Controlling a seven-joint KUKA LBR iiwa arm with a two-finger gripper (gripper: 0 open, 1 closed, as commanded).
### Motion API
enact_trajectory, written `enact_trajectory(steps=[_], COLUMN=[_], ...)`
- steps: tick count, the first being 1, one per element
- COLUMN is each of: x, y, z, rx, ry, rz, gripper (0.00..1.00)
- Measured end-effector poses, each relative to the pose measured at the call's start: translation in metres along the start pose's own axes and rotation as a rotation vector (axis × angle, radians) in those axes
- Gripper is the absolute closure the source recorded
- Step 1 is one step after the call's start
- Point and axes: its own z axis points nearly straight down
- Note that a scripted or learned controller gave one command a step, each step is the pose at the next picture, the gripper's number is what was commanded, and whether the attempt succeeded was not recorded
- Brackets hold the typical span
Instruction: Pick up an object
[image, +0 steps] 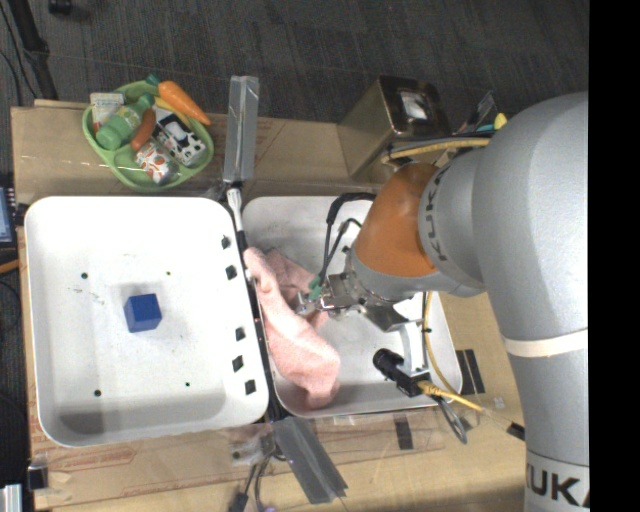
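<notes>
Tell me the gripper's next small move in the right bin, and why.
Probably a short descent onto the pink cloth. The gripper sits over the cloth's upper right edge in the right bin, and nothing shows between its fingers, so the cloth looks ungrasped.

1. Left bin (60, 300): wide open floor; sole obstacle a blue cube (143, 311), left of centre.
2. Right bin (290, 212): crowded by pink cloth (295, 335) along left wall, arm (470, 230) overhead at right.

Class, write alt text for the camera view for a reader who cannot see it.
A grey robot arm's end effector sits low over a pink cloth in the right white bin. The left bin holds a blue cube.
</notes>
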Motion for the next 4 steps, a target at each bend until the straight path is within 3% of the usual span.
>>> enact_trajectory(steps=[1, 2, 3, 4], x=[0.0, 0.0, 0.0, -0.013], y=[-0.001, -0.001, -0.054, -0.013], z=[-0.009, -0.009, -0.022, -0.082], rx=[0.003, 0.003, 0.0, -0.001], ry=[0.0, -0.001, 0.001, 0.0], rz=[-0.005, -0.005, 0.075, 0.209], gripper=[1.0, 0.0, 0.0, 0.0])
